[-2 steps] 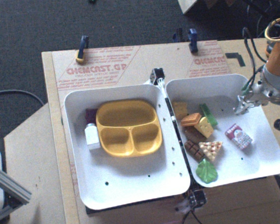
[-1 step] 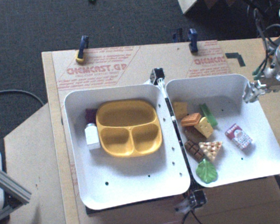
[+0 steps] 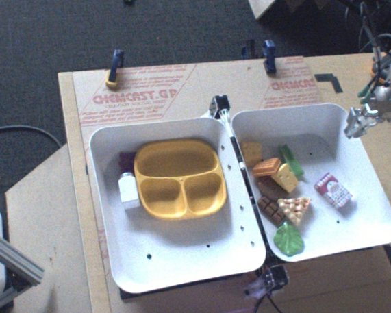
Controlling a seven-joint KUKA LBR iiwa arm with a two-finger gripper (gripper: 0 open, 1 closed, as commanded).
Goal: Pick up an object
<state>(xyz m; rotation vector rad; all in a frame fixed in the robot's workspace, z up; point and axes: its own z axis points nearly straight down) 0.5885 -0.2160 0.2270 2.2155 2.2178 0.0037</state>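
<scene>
Plainly, the board (image 3: 175, 92) under both bins reads "CHEMCAST GP" in red.

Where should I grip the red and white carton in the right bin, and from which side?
Take the red and white carton across its two long sides, coming straight down from above. It lies flat and at a slant, apart from the other food pieces, with bare bin floor on both long sides, so the fingers should fit there.
</scene>
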